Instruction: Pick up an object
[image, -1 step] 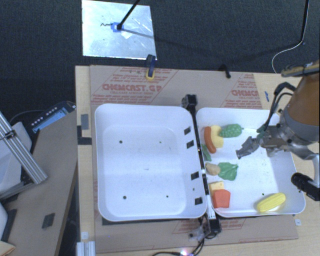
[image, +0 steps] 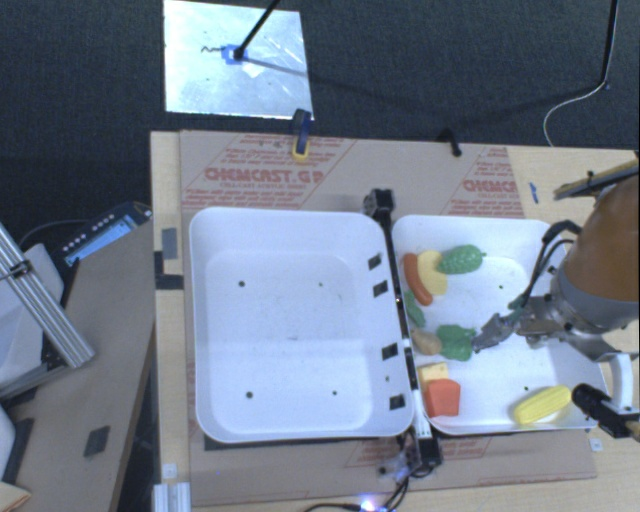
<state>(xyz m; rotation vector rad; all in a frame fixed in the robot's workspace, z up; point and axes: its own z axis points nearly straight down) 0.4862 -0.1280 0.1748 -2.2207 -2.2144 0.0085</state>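
Well, from my remote seat I see the arm (image: 600, 270) reaching in from the right over the right bin (image: 500, 405), its gripper (image: 490, 332) low above the bin floor, just beside a green toy vegetable (image: 455, 341). I cannot tell how the claw stands; it is too small and dark. I see nothing between its tips.

The right bin holds the objects. Near its top left lie a yellow piece (image: 432, 270), an orange-red carrot-like piece (image: 415, 280) and a green leafy piece (image: 461, 260), close together. Lower down sit a tan piece (image: 428, 343), a small yellow block (image: 434, 373) and a red block (image: 443, 397). A yellow corn cob (image: 541, 404) rests near the lower right rim.

The left bin (image: 290, 230) stands beside it. Under both, the brown board (image: 260, 175) bears red print reading "CHEMCAST GP", repeated at upper right (image: 490, 185).
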